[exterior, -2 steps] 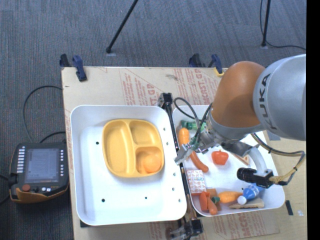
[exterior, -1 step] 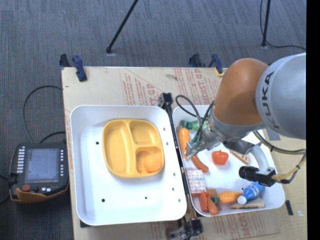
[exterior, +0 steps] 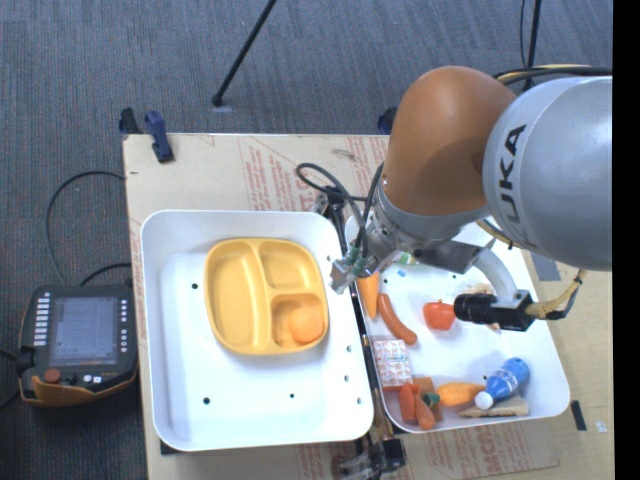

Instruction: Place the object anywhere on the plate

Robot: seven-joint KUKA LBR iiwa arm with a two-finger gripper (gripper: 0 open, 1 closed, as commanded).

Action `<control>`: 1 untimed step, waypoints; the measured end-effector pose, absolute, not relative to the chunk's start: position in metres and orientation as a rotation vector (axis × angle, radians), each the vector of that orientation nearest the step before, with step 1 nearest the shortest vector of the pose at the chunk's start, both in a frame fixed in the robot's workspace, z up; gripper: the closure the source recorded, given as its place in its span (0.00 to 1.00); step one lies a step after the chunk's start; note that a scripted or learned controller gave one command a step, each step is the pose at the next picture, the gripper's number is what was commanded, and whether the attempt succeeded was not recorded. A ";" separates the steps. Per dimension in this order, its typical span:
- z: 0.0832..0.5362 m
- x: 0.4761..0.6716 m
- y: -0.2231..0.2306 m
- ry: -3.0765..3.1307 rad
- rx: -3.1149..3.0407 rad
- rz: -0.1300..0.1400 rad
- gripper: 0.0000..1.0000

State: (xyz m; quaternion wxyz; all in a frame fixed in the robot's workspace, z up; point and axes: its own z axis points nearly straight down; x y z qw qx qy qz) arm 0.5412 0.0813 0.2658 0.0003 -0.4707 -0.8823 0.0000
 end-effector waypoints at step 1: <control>0.266 0.541 0.081 -2.771 -1.478 0.001 0.00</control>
